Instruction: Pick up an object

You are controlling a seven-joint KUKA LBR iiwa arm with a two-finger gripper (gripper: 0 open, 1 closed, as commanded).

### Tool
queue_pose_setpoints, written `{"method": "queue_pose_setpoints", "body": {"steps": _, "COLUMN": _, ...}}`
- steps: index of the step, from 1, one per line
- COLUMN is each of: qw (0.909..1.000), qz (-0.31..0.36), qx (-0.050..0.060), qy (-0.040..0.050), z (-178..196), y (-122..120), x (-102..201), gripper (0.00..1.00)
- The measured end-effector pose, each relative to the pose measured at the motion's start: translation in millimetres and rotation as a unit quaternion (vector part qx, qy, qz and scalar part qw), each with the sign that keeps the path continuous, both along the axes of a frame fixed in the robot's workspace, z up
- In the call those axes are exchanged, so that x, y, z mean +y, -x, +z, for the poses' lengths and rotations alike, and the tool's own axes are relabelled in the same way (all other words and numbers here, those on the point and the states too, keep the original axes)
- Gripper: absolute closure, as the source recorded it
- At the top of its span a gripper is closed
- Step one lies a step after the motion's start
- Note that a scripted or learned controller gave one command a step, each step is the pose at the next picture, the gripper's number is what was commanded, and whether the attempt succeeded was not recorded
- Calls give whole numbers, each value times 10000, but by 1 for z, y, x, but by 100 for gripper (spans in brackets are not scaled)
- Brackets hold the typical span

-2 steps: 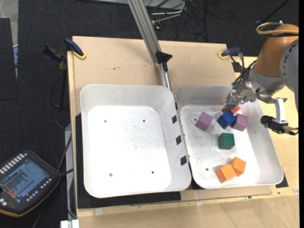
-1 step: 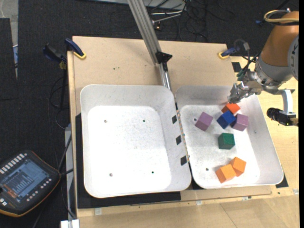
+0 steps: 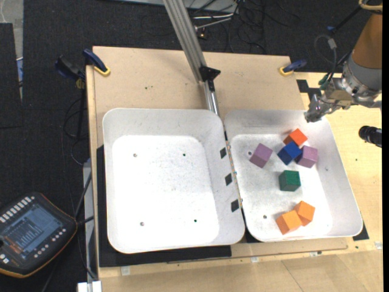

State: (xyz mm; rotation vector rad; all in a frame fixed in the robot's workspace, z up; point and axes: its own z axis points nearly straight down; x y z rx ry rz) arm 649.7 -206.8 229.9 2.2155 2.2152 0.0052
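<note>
We see the tool (image 3: 316, 111) above the right bin's (image 3: 340, 181) far rim; its grip we cannot tell. Matte cubes lie inside, a green cube (image 3: 290, 180) central.

Seven coloured blocks (image 3: 290, 180) lie scattered in the right bin (image 3: 340, 224).

Seven blocks (image 3: 290, 180) in the right bin (image 3: 340, 181), all below and left of the gripper (image 3: 314, 115) over its far corner; left bin (image 3: 121, 163) farther left, alongside
</note>
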Motion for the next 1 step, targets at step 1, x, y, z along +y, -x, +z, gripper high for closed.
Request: {"method": "queue_pose_setpoints", "body": {"steps": 1, "qw": 10000, "qz": 13, "qx": 10, "qy": -6, "z": 33, "y": -1, "x": 0, "gripper": 100}}
